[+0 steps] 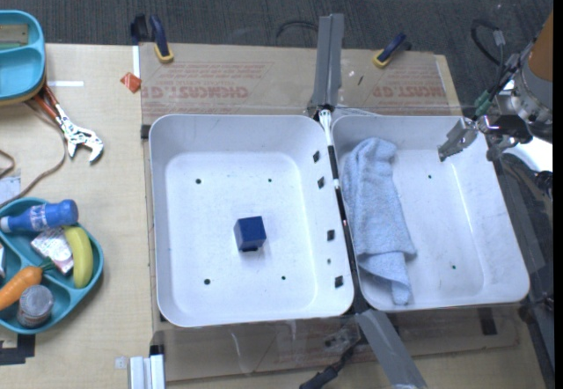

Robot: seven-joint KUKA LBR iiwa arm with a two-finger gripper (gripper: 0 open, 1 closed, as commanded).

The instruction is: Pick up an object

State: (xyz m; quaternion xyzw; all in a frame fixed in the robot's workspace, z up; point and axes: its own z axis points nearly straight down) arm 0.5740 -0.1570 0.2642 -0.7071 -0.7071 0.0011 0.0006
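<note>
Gripper (pixel 466 139) over right bin's (pixel 493 290) edge – opening unclear, blue block (pixel 251 233) in left bin (pixel 176 290)

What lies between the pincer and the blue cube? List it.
In the camera view, between the pincer and the blue cube: bare bin floor, the light-blue towel, and the bins' meeting rims.

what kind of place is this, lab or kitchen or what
Most likely a robotics lab or test bench, not a kitchen. Two shallow white bins, the left bin and the right bin, sit on a wooden board held by clamps, a wrench lies nearby, and a robot gripper hangs over the right bin.
</note>
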